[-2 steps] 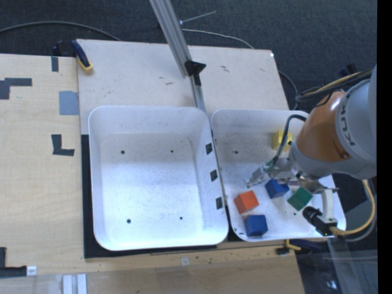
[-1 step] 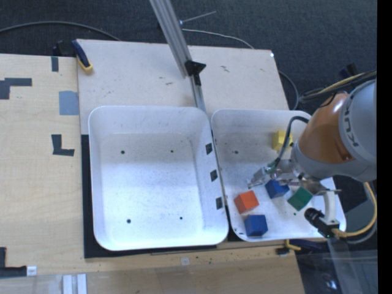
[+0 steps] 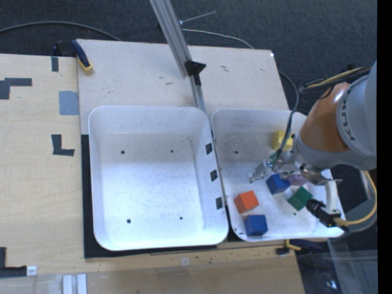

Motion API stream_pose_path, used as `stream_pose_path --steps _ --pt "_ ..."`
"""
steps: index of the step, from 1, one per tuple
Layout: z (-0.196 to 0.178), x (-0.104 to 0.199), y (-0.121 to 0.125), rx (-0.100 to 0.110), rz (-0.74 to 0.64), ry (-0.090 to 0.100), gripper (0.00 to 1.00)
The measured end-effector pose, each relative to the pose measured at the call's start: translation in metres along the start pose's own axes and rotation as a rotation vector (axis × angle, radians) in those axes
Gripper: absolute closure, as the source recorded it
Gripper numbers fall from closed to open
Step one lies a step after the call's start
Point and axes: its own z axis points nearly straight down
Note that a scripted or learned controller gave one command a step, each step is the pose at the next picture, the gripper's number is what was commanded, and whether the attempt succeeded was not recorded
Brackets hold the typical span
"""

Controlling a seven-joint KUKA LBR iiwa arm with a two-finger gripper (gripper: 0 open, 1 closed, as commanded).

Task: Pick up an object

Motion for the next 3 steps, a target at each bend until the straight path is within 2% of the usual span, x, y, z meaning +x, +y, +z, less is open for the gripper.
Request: stream_pose_path --steps 1,2,3 --pt "0.000 0.000 0.000 -0.002 0.000 -0.001 0.00" --pt "0.002 -0.019 0.042 -0.001 -0.002 -0.003 0.00" --pt "0.005 -0.051 0.110 0.005 -0.003 -0.002 0.00"
